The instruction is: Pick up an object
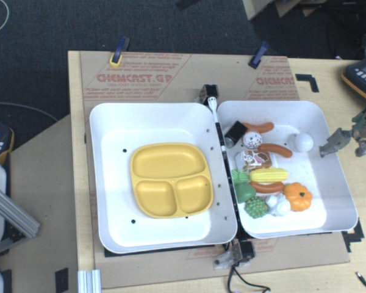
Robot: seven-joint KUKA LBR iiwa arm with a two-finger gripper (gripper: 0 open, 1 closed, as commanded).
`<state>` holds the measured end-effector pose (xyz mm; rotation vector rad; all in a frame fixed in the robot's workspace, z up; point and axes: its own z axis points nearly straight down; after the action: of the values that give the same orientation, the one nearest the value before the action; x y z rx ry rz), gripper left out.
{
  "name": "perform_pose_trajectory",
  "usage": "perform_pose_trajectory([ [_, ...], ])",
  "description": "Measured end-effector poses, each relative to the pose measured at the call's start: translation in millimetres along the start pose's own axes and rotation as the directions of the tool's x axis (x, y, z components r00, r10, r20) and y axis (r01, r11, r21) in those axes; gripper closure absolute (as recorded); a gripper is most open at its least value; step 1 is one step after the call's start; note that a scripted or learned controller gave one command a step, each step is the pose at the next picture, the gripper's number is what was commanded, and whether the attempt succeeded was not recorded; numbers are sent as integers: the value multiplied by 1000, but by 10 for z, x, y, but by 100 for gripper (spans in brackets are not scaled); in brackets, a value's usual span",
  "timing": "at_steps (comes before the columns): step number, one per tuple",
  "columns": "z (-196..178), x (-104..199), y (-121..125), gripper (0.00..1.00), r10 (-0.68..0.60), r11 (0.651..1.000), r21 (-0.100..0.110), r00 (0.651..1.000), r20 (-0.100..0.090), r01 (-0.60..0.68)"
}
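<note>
Right bin [329, 163] edge, gripper [338, 141] above.

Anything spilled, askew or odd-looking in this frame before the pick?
Nothing stands out. The toy food, including the corn and pumpkin, sits heaped inside the right bin; the yellow tray lies flat in the left bin. The pincer is at the right bin's edge.

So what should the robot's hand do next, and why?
Probably slide left and down over the right bin. The hand sits at that bin's right edge, holding nothing, and the white ball is the nearest toy, lying apart from the pile.
</note>
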<state>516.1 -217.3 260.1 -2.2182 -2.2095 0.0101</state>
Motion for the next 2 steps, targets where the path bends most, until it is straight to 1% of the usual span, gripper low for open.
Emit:
perform_pose_trajectory([
  [1,-68,7,24,0,-4,1000,-13,1000,4,4],
  [2,569,12,14,0,-3,1000,-6,1000,0,3],
])
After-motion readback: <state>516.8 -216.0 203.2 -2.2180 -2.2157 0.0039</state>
